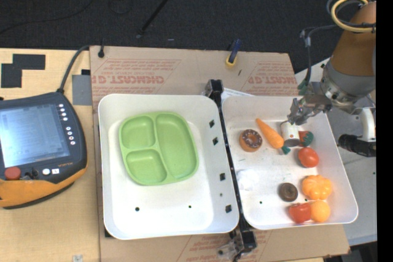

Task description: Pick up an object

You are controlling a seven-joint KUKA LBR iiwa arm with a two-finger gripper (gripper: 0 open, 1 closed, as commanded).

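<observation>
Toy food lies scattered in the right bin (344,193), a shallow white plastic tray with rounded corners: a tapered orange carrot (269,132) lying at a slant, a round brown doughnut (250,140) just to its left, a glossy red tomato (308,157), a small dark brown disc (287,192), a lumpy orange pepper (317,187), and at the near edge a red piece (299,213) touching a smooth orange ball (320,211). The gripper (297,116) hangs over the far right part of this bin, just above a small white and green piece (293,134) beside the carrot's thick end; whether that piece sits between its fingers cannot be told, and its opening cannot be told either (the metal parts blur together there). The grey arm with its orange band (353,49) reaches in from the right. The left bin (116,205) holds a pale green plate (158,148) with three moulded compartments. Both bins rest on brown printed cardboard (153,73). To the left, a control tablet (37,144) with a grey screen and orange casing lies on the wooden bench.
</observation>
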